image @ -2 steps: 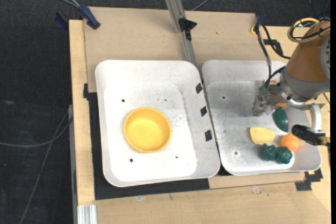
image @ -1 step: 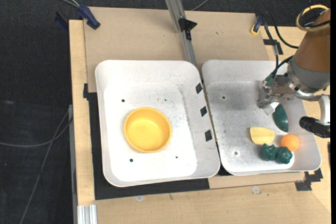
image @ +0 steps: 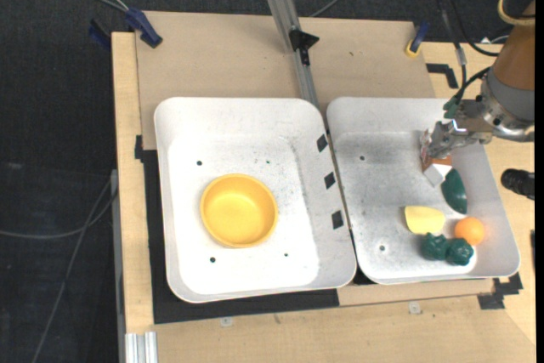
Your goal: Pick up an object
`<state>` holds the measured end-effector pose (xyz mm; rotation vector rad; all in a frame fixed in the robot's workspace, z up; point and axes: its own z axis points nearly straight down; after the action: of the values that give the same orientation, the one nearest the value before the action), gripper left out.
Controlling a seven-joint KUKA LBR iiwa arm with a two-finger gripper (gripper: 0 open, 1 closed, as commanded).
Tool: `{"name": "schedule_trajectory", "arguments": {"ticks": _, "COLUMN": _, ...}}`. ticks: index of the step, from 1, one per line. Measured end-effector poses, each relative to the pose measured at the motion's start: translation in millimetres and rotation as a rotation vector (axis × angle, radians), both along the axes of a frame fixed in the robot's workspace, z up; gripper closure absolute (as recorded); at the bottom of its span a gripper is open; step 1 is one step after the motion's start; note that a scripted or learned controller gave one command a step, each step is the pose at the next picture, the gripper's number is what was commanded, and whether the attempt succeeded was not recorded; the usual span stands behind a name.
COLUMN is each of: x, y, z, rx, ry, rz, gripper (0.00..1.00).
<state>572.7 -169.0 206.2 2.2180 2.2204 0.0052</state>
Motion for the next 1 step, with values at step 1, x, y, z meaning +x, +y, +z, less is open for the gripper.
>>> {"name": "schedule_trajectory", "arguments": {"ticks": 1, "x": 1.4, "y": 0.2, "z": 52.3, "rx": -0.001, "ry": -0.002, "rz": 0.001, "gripper": 1.00}}
